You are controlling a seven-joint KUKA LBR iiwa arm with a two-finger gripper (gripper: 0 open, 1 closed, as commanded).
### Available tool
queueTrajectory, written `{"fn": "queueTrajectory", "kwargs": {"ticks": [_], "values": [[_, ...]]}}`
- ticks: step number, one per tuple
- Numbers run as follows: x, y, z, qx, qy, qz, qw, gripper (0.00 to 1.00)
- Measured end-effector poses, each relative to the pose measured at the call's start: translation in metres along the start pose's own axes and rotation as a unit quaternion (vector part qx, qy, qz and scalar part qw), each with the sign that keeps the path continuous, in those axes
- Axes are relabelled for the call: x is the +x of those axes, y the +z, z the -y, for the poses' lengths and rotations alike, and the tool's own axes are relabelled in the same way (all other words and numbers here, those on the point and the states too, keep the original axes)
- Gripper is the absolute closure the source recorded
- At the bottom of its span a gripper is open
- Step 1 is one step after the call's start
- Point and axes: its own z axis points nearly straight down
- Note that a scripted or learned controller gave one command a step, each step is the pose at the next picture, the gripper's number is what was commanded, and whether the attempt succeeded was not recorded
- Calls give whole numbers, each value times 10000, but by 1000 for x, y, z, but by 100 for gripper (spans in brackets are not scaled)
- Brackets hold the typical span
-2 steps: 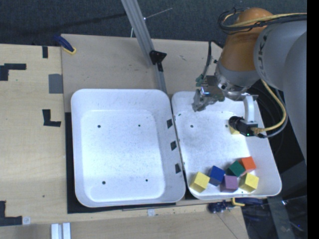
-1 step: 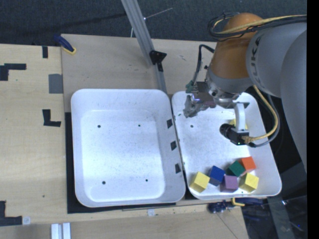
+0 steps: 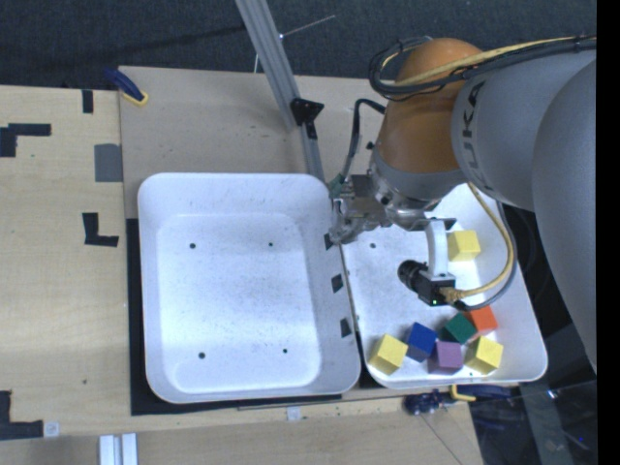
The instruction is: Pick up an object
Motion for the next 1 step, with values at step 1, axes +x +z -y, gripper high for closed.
{"fn": "queueTrajectory", "kwargs": {"ticks": [1], "values": [[43, -11, 25, -1, -1, 3, 10000, 100]]}}
